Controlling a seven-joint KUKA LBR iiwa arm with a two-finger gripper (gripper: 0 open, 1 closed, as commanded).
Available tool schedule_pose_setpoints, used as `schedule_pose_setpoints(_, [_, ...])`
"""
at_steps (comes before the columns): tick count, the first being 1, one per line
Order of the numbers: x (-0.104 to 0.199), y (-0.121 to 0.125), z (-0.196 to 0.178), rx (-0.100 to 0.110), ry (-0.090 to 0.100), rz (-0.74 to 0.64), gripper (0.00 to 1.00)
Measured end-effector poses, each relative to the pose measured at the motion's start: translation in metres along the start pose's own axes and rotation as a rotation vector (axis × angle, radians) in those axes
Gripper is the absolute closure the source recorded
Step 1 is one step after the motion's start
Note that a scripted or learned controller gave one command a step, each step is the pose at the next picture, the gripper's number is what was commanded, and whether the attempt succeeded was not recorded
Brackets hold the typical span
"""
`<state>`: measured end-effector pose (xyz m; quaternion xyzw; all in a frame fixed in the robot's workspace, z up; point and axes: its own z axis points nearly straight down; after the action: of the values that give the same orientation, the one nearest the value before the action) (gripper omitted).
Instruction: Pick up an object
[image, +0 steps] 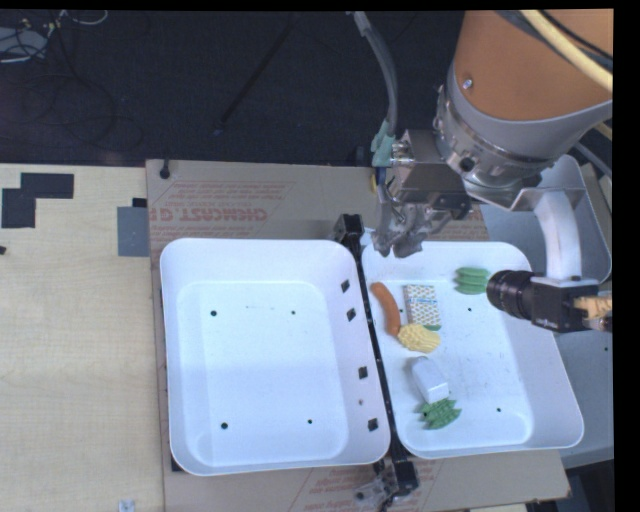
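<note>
Hand (400, 243) hangs over right bin's (540, 420) far rim; open or shut, cannot tell. Orange sausage toy (385, 305) lies just below-near it. Probably light, stiff, smooth plastic; grip across its narrow middle.

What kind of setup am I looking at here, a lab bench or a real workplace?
Most likely a robotics lab test bench: two shallow white bins side by side on a cardboard sheet, small toy-like items such as an orange sausage, and loose cables behind.
</note>
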<state>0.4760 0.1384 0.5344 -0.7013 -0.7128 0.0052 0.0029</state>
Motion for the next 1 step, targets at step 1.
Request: schedule_pose_setpoints(1, [0.0007, 0.0002, -0.0091, 0.004, -0.001, -0.006, 1.0])
